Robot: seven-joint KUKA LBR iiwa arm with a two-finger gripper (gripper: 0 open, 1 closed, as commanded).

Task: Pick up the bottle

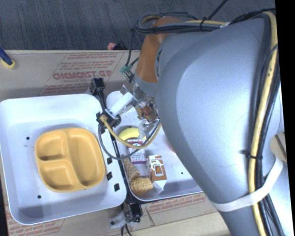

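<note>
Where arm (222, 94) hides bin (166, 192), bottle perhaps unseen

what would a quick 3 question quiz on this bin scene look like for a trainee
1. True or false: the yellow tray lies in the left bin.
2. What lies nearest the ice cream cone in the right bin? A) carton B) blue clip C) tray
3. Fill in: the arm covers much of the ___ bin.

Key: 1 true; 2 A; 3 right. The gripper is over the right bin's far end, with the fingers too hidden to judge.
</note>
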